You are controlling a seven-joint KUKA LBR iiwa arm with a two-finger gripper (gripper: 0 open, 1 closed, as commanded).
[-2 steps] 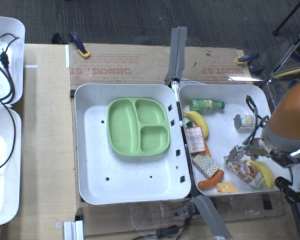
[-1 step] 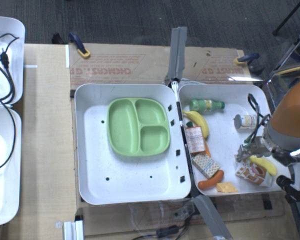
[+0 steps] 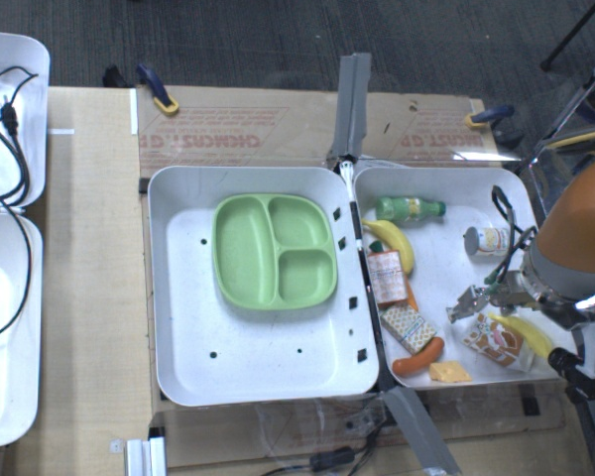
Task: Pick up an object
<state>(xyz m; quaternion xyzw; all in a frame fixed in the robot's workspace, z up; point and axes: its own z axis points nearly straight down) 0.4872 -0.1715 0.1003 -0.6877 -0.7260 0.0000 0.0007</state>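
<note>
You have the most free room in the left shallow white plastic bin (image 3: 178, 296): its floor lies bare along the left wall and the near edge. A pale green moulded tray with three compartments (image 3: 275, 251) sits toward its far right part, nothing in it. The right shallow white bin (image 3: 446, 188) is crowded along its left wall and near edge, with open floor in the middle and toward the far edge.

Along that left wall you see a green bottle lying on its side (image 3: 410, 208) near the far edge, a yellow banana (image 3: 396, 242) below it, then a red and white packet (image 3: 387, 278), a speckled brown bar (image 3: 408, 327), a red sausage (image 3: 417, 357) and a small orange wedge (image 3: 449, 372) at the near edge. A small white jar (image 3: 488, 240) lies by the right wall. A printed carton with a second banana (image 3: 506, 340) sits in the near right corner.

The grey arm with its orange band (image 3: 578, 236) comes in over the right wall. Its metal gripper (image 3: 473, 303) hangs just above that carton, fingers parted, nothing between them.
</note>
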